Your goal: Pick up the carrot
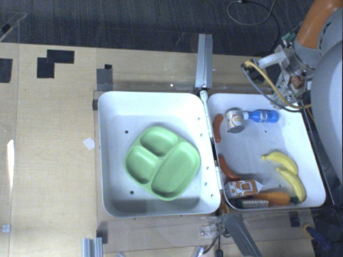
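- Nearest the camera, the orange carrot (272, 197) lies along the near wall of the right-hand shallow white bin (313, 159), in its near right corner, its dark stem end pointing right.
- Just left of the carrot, and touching or almost touching it, sits a small orange-and-white carton (243, 187); a grey ridged object (250, 203) lies along the wall just beneath them.
- Two yellow bananas (286, 173) curve just above and to the right of the carrot, the lower one's tip close to the carrot's stem end.
- The claw (292, 82) hangs at the far right corner of that bin, above its rim and amid yellow and white cables, well apart from the carrot; I cannot tell how far it is open, and nothing shows in its hold.
- A silver can with a blue plastic bottle (252, 117) lies at the far end, and two reddish-brown sausages (217, 128) rest along the left wall.
- The middle of the right bin's floor is bare and white.
- The left-hand white bin (115, 122) holds a pale green divided plate (163, 161).
- Both bins rest on a light wooden worktop (48, 143), with dark carpet beyond.
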Motion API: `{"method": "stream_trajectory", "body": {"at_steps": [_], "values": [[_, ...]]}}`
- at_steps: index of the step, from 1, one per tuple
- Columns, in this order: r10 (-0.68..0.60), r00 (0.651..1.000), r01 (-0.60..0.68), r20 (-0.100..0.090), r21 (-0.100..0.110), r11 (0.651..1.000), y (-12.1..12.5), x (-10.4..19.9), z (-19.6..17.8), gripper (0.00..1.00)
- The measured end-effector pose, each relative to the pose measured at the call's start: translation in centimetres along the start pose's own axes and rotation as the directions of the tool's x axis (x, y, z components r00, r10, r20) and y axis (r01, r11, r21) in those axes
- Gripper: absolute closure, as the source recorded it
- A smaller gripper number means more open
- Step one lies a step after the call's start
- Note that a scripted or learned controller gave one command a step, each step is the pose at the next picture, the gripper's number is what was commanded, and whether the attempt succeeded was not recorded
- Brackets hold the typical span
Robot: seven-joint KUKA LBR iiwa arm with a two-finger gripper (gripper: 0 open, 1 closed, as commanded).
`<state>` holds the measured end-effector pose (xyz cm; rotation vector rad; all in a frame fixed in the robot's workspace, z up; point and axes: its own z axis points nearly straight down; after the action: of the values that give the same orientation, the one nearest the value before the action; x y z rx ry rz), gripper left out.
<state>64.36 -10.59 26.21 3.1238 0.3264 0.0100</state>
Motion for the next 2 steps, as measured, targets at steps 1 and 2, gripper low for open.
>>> {"method": "stream_trajectory", "body": {"at_steps": [1,2], "values": [[-0.007,1.000,0.007,-0.004,-0.001,1.000,-0.1,0.2,-1.1,1.00],[0.002,1.000,-0.002,0.002,0.000,1.000,2.9,1.4,1.9,1.00]]}}
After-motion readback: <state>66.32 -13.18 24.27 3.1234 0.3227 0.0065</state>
